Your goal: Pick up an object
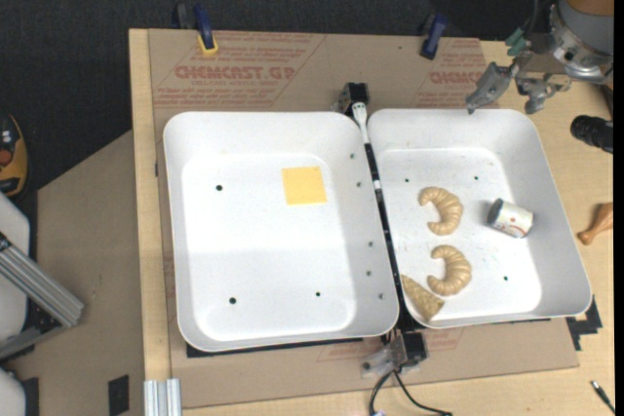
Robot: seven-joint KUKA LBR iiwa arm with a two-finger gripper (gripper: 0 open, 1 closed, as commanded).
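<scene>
My gripper (510, 94) hangs over the far rim of the right bin (551, 180), open, with nothing between its fingers. In that bin lie two tan croissants (444, 209) (450, 270), a tan wedge-shaped piece (421, 297) at the near left corner, and a small white can (510, 217) on its side with a red mark. All of these lie well in front of the gripper. A flat yellow square (303, 185) rests in the left bin (195, 239), far from the gripper.
The bins sit side by side on a cardboard-covered bench (283, 63) held by blue clamps (205, 29) (433, 34) at the back. A black hinge strip (375, 200) runs between the bins. Cables (395, 375) lie at the front edge.
</scene>
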